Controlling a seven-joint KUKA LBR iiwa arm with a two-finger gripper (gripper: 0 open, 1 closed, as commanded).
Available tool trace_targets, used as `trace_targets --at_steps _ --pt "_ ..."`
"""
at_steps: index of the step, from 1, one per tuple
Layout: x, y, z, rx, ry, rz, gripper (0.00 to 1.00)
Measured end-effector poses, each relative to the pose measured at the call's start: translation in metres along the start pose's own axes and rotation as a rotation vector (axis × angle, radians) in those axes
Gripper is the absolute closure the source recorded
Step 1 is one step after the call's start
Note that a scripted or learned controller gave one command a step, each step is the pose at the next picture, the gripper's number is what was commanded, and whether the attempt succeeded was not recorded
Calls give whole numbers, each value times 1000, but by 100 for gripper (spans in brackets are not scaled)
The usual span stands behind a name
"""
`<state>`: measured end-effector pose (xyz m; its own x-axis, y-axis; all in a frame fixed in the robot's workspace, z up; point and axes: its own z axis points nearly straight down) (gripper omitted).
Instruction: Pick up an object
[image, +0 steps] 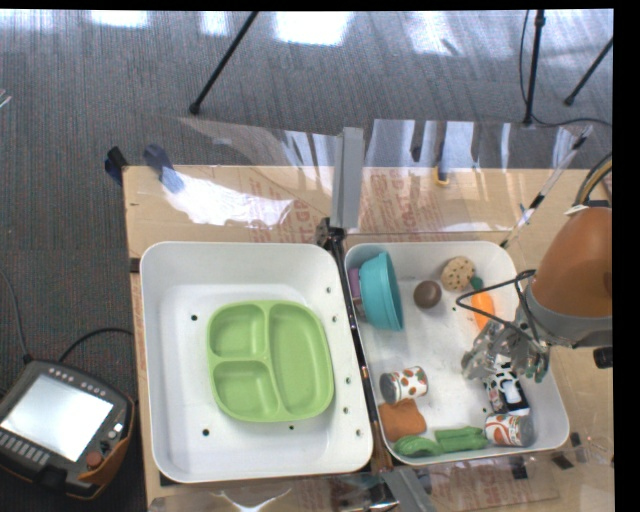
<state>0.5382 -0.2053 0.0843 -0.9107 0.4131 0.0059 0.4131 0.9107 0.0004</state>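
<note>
I am logging the task as not yet done. No object is showing clear of a bin floor, and I am seeing nothing held. The approach looks largely made; the grasp and the lift are what I am judging to be left.

The gripper (503, 360) is hanging low over the near right part of the right bin (440, 250). I cannot tell whether it is spread or pressed together, because the wrist hardware is crowding that area, so I am not recording any grasp.

I am treating the spotted toy (508, 392) as the likeliest target. It is lying in the right bin just beside the gripper, on the side nearest the camera. I cannot tell whether the two are touching. A can (508, 430) is lying just past the toy, against the near wall. A carrot (482, 303) is lying near the gripper on the far side.

The other objects in this bin are lying well apart from the gripper: a second can (405, 384), a ball (427, 293), a cookie (458, 272) and a bowl (380, 290) tipped against the left wall. The left bin (160, 300) is holding a plate (270, 360).

I am judging the can beside the toy to be the main risk of a fouled pick.
</note>
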Motion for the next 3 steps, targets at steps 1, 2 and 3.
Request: trace_targets --at_steps 1,2,3 --pt "0 0 0 0 -1 -1 0" --pt "-65 24 -2 -2 -5 70 0" --pt "-22 11 -1 -1 -3 165 0"
